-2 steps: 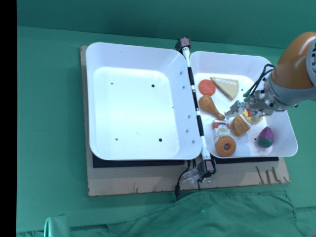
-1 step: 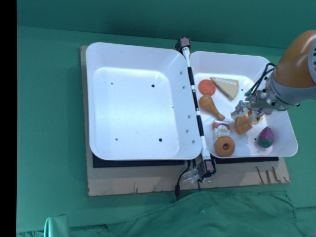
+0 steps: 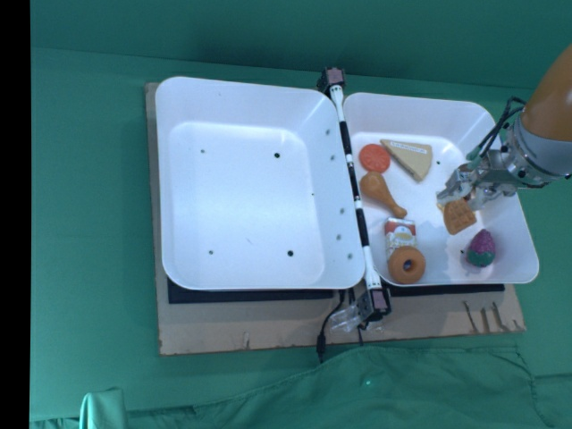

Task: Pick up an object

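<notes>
The right bin (image 3: 447, 114) holds several toy foods. Among them are a red round slice (image 3: 375, 158), a tan wedge (image 3: 409, 157), an orange drumstick (image 3: 382, 193), a small red and white carton (image 3: 400, 233), a glazed donut (image 3: 407, 264) and a pink and green fruit (image 3: 481, 248). An orange waffle-like square (image 3: 459, 216) lies tilted near the bin's right side. My gripper (image 3: 460, 193) reaches in from the right and sits directly over the square's upper edge, touching or nearly touching it.
The left bin (image 3: 241, 195) is bare white with a few dark dots. A black and white bar (image 3: 350, 164) runs between the bins. Both bins rest on a cardboard sheet (image 3: 268, 329) over green cloth.
</notes>
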Controlling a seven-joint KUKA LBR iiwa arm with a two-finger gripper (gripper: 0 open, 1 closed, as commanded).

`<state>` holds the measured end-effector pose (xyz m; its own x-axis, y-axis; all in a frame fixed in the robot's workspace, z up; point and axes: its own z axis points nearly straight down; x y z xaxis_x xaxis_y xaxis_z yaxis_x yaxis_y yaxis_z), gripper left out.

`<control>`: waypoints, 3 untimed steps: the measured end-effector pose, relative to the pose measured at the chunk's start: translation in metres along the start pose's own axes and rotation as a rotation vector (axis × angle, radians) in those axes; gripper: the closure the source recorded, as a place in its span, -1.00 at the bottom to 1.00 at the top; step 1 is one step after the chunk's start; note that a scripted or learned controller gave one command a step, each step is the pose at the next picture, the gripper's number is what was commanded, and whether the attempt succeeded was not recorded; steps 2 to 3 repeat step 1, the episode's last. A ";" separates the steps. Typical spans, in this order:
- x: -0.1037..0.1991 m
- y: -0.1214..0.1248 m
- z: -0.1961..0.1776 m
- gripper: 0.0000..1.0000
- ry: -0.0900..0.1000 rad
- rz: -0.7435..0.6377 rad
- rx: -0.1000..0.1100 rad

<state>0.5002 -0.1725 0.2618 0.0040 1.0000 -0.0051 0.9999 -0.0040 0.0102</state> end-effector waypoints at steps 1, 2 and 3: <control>-0.011 -0.003 -0.059 1.00 -0.001 0.000 -0.001; -0.011 -0.003 -0.059 1.00 -0.001 0.000 -0.001; -0.011 -0.003 -0.059 1.00 -0.001 0.000 -0.001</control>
